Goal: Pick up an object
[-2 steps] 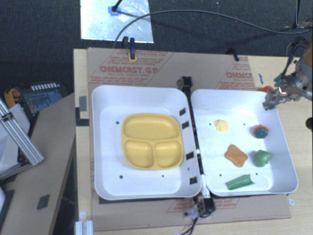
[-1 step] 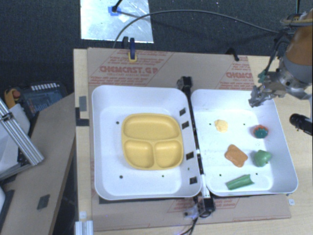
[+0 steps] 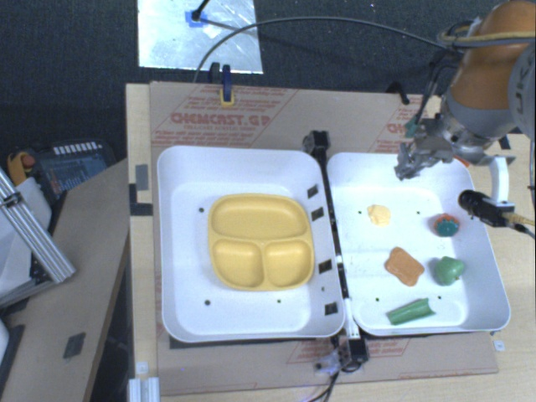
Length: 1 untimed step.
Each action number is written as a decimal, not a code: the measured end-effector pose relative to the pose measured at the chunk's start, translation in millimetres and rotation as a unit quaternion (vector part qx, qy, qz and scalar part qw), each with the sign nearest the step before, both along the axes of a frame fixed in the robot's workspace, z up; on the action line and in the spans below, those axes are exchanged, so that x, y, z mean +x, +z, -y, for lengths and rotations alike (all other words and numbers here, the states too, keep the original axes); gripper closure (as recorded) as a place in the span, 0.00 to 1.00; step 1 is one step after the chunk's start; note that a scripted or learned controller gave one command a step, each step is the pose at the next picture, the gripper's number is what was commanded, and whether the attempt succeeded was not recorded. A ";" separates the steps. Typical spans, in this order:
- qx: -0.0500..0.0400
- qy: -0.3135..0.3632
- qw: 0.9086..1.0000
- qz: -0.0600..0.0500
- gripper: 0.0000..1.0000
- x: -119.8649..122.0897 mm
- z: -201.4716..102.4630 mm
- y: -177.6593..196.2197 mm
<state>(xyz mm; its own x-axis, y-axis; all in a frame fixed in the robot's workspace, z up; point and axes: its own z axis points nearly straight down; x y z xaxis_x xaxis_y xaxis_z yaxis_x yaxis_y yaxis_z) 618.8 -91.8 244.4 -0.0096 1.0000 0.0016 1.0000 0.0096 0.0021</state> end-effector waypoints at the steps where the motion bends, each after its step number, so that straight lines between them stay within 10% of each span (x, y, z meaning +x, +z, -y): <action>1: 0.000 0.000 1.000 0.001 1.00 13.4 -46.7 2.8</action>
